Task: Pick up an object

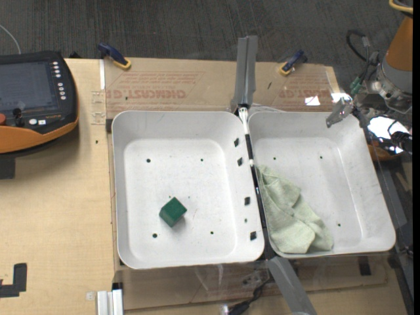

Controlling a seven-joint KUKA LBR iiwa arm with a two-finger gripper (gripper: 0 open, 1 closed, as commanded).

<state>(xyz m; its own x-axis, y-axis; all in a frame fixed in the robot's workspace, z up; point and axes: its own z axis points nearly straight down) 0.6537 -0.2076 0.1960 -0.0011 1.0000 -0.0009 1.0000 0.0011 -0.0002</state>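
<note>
A small green cube (172, 211) lies in the left bin (131, 176), toward its front and left of centre. A crumpled pale green cloth (292, 212) rests in the right bin (354, 176), against its left wall and front edge. My gripper (342, 111) hangs over the far right corner of the right bin, well away from both the cloth and the cube. Nothing is seen in it. The grey arm with its orange band (400, 51) comes in from the right edge.
A teach pendant (33, 100) lies on the bench at the far left. Two clamps (115, 56) (292, 62) hold the cardboard sheet behind the bins. A grey upright post (246, 71) stands between the bins at the back. Cables hang by the arm.
</note>
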